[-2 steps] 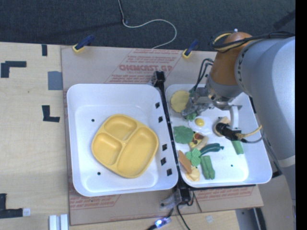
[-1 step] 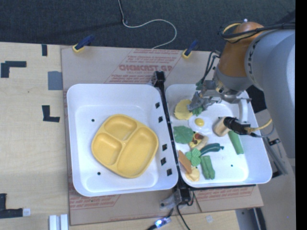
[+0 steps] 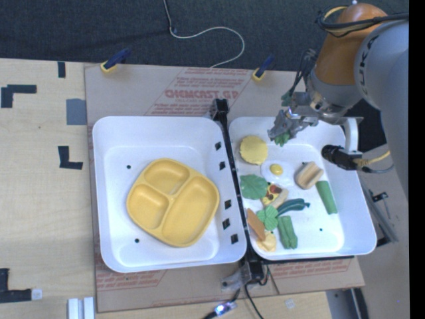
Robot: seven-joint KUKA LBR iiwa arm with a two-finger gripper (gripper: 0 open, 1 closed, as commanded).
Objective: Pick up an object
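Though partly faint, cardboard [image 3: 199,92] lettering probably reads "CHEMCAST".

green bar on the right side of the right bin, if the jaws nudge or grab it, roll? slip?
The green bar looks like a stiff, moulded toy piece, so it probably won't flop. Long and narrow, lying flat on the right bin floor, it may roll sideways or pivot if pushed off-centre. Its smooth, plastic-looking surface could slip in a loose grip; it's likely light.
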